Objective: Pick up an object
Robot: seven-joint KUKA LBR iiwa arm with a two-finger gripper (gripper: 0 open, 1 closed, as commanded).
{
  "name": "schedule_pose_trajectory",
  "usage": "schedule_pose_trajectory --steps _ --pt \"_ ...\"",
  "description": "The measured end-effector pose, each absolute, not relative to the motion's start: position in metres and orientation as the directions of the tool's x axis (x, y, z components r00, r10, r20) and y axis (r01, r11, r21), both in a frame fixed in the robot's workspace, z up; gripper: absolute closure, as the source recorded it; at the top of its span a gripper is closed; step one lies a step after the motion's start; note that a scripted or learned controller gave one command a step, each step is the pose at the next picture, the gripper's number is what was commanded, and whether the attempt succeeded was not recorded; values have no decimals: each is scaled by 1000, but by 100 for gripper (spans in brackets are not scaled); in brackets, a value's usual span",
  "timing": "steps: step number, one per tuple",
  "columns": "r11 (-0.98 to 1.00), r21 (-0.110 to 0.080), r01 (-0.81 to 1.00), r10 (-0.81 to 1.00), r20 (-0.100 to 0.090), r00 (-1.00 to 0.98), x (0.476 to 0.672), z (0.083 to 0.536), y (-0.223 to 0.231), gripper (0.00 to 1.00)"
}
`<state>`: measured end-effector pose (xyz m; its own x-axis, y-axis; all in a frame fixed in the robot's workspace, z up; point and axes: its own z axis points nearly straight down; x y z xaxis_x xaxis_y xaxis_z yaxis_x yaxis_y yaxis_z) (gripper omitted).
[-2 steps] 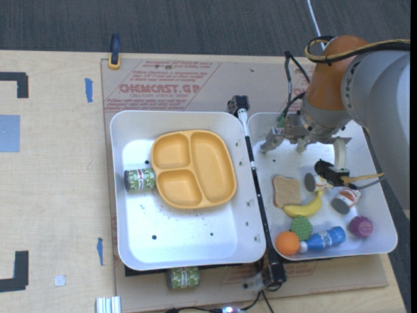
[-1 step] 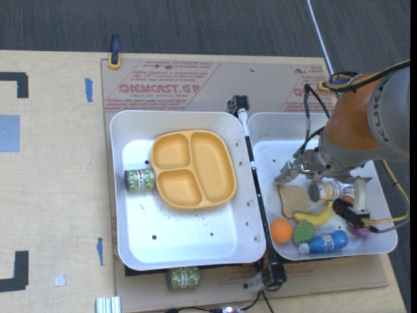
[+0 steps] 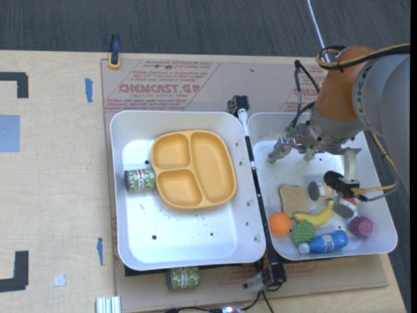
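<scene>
My gripper [image 3: 294, 150] hangs over the upper left part of the right bin [image 3: 384, 240], open, with nothing between its fingers. Below it in that bin lie a slice of toast [image 3: 293, 199], a small grey piece [image 3: 314, 190], a banana [image 3: 317, 215], an orange [image 3: 279, 223], a green bumpy fruit [image 3: 303, 231], a blue bottle [image 3: 326, 242] and a purple fruit [image 3: 360, 226]. The toast is the closest of these, a little below the fingers and apart from them.
The left bin [image 3: 130, 240] holds a yellow divided plate [image 3: 193, 168] with a green can [image 3: 139, 180] lying at its left edge. A second green can [image 3: 184, 278] lies outside, in front of the left bin. The bin walls meet in a ridge [image 3: 253, 175].
</scene>
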<state>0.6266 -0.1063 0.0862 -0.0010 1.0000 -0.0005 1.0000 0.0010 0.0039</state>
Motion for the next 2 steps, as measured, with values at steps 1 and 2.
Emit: schedule_pose_trajectory --steps 1,2 --pt "-1 1 1000 1000 -1 1 542 87 -125 0" --pt "0 6 1000 1000 -1 0 546 87 -98 0"
